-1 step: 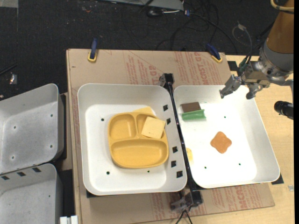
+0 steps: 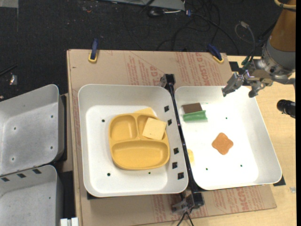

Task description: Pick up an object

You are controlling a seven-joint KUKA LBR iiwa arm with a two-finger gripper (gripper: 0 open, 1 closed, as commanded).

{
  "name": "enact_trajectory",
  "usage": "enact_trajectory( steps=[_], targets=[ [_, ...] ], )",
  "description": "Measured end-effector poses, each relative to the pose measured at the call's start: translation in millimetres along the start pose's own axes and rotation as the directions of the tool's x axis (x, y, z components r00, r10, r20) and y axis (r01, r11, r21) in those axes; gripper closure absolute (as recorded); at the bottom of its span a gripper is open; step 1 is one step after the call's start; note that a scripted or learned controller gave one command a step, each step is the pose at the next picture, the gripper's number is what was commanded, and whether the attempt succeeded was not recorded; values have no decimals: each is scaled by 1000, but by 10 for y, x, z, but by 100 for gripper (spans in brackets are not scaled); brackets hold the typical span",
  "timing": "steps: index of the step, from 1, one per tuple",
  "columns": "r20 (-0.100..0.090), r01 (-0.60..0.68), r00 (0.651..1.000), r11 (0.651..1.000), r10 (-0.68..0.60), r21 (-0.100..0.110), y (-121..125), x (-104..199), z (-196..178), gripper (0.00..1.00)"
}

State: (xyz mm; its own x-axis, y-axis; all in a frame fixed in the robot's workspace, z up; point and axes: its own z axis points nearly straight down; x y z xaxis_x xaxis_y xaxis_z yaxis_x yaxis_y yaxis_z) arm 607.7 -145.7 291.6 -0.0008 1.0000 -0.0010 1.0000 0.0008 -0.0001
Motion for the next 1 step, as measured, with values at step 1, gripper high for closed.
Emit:
enact_trajectory(
  steps=[1],
  targets=[
    [-2,1,1000,1000,-1,5,-16,96,491,0]
  ],
)
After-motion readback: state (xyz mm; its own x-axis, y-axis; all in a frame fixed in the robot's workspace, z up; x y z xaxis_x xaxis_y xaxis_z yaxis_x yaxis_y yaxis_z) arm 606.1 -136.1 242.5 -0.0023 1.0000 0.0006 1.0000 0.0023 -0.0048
